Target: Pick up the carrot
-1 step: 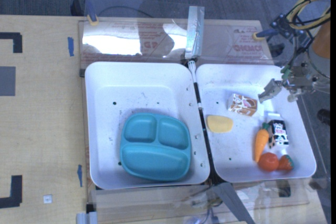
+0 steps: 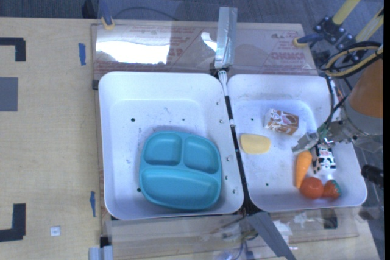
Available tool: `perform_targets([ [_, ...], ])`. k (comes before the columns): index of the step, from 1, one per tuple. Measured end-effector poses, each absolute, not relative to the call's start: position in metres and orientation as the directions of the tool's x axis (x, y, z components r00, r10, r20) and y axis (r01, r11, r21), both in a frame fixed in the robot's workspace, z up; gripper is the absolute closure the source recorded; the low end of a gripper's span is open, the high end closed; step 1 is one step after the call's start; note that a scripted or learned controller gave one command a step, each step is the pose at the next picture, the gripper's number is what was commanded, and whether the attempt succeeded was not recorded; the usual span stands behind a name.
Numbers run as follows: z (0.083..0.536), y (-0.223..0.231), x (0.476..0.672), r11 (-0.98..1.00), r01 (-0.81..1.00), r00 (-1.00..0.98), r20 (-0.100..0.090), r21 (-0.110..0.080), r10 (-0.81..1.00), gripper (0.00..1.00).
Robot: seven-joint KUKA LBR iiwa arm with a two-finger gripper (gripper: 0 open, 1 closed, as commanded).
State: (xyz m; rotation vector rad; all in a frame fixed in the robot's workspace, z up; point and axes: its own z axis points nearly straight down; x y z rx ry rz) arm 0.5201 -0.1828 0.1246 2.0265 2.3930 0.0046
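Gripper (image 2: 312,142) hangs just above the carrot (image 2: 301,168); its opening can't be judged. Crowding risks a miss: tomato (image 2: 312,187) touches the carrot's lower end, toy cow (image 2: 325,161) alongside.

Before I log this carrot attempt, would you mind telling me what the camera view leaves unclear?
- Gripper: small and blurred; open or shut cannot be told, nor whether it touches the carrot.
- Arm: cut off by the right edge.
- Black-and-white toy: too small to identify.
- Wrapped item in the right bin: print too small to read.
- Tomato: hides the carrot's lower tip.
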Motion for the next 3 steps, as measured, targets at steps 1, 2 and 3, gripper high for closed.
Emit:
perform_targets([
  [1, 0.107, -0.152, 0.495, 0.323, 0.945, -0.32, -0.05, 0.049, 0.946, 0.0],
  [2, 0.118, -0.151, 0.499, 0.324, 0.944, -0.321, -0.053, 0.058, 0.945, 1.0],
  [3, 0.204, -0.081, 0.537, 0.435, 0.9, -0.435, -0.002, 0.005, 0.9, 1.0],
])
